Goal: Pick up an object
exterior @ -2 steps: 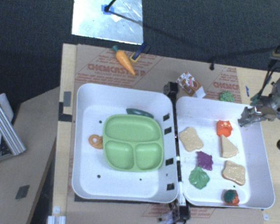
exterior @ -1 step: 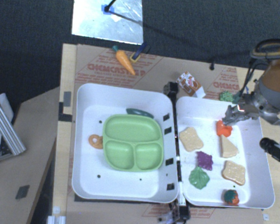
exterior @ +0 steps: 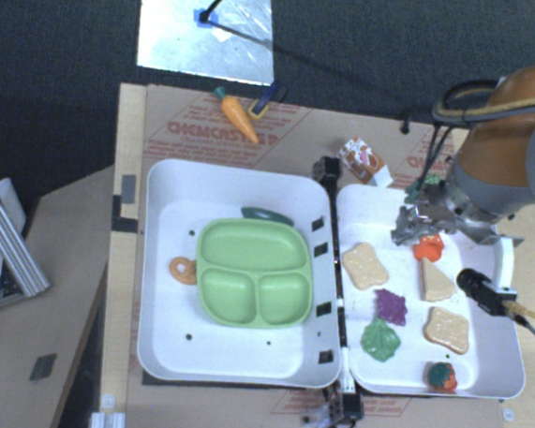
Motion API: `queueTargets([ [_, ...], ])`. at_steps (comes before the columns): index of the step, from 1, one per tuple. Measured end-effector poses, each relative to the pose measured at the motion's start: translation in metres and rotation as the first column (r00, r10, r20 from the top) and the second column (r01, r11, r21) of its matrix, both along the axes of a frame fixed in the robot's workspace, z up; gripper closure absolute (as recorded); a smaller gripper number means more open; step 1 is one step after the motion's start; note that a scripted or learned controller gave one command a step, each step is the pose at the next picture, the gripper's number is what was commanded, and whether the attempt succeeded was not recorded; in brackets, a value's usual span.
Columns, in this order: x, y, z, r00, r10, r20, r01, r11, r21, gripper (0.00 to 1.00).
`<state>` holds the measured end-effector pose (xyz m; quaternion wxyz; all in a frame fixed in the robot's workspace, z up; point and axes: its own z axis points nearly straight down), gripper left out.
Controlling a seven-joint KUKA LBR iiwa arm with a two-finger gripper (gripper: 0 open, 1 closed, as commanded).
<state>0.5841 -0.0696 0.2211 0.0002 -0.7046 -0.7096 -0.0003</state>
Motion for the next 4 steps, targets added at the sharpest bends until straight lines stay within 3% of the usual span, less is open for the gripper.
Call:
queueTargets([
  [2,-0.013,0.119,0.013,1.0,0.004,0.001,-0.004,1.0,0.002,1.0],
  [3,-0.024,0.125,0.009,1.0,-0.001,-0.001,0.001,1.0,0.0,1.0],
  [4,-0.016,0.125,-0.007,1.0,-0.005,-0.001,0.005,1.0,-0.001,1.0],
])
